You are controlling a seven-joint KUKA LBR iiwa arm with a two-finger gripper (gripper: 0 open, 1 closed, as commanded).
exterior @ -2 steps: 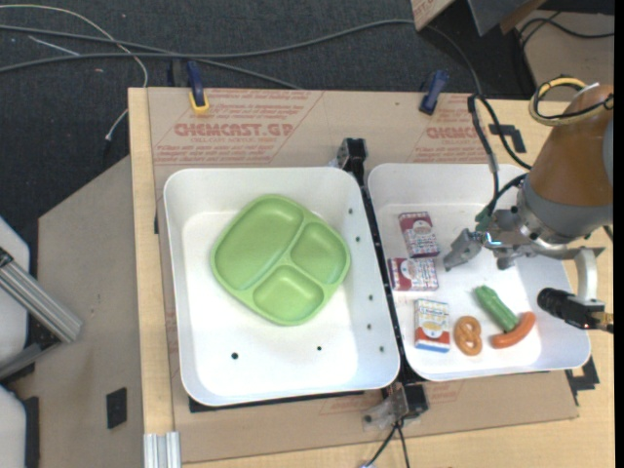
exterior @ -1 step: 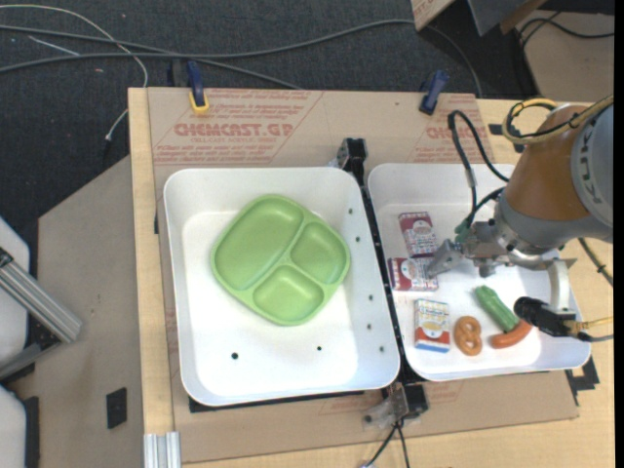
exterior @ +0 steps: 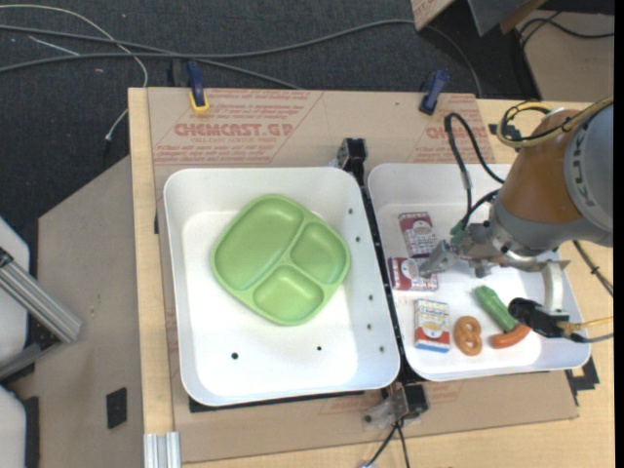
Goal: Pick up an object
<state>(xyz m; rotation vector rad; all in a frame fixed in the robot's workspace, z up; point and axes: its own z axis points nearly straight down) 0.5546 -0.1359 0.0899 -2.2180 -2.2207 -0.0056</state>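
White right bin (exterior: pixel 390 198) crowded, tool (exterior: pixel 436 261) by carton (exterior: pixel 410 274)

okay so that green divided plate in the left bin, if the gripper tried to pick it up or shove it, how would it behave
The green divided plate looks like moulded plastic, so probably stiff and light for its size. It lies flat and wide in the left bin, so it would likely slide when pushed, not tip or roll. Its smooth, low rim may be slippery for the gripper to pinch.

Green plate (exterior: pixel 281 257); white bins (exterior: pixel 195 359); orange pretzel (exterior: pixel 468 334); green pickle (exterior: pixel 493 306).
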